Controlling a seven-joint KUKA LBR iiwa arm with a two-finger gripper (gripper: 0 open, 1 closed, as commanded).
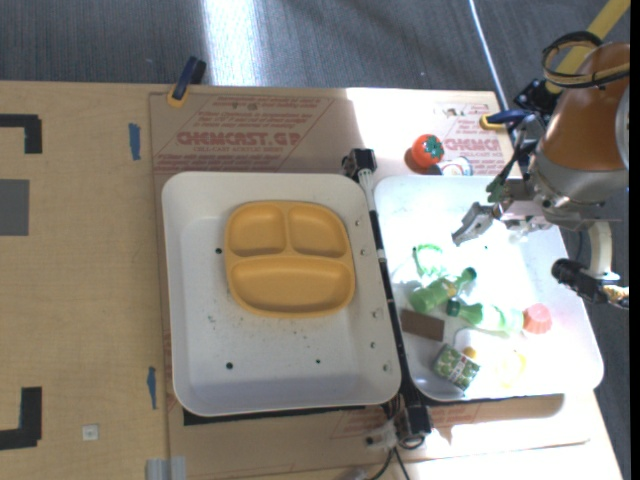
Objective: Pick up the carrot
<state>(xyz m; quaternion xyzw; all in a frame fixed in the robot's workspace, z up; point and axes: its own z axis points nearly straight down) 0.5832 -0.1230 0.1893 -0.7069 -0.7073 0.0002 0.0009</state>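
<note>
Well, the likely carrot (425, 152) — orange, green on top — sits just behind the right bin (408, 204), outside it. The gripper (472, 228) hangs over that bin's back part — open or shut, I can't tell. It should open wide, go past the back rim, then come straight down.

— What do the surfaces look like from your end?

— I see the left bin (190, 298) as smooth white plastic, a little speckled, and the yellow divided plate (290, 256) in it looks like matt plastic. The desk (80, 268) reads as flat, dull brown board, with printed cardboard (245, 133) under the bins.

— And on the right?

— The right bin (575, 363) glares white and glossy. The green bottles (445, 290) look like shiny plastic. The gripper (478, 222) seems grey metal; the arm's orange band (590, 118) has a soft sheen.
</note>
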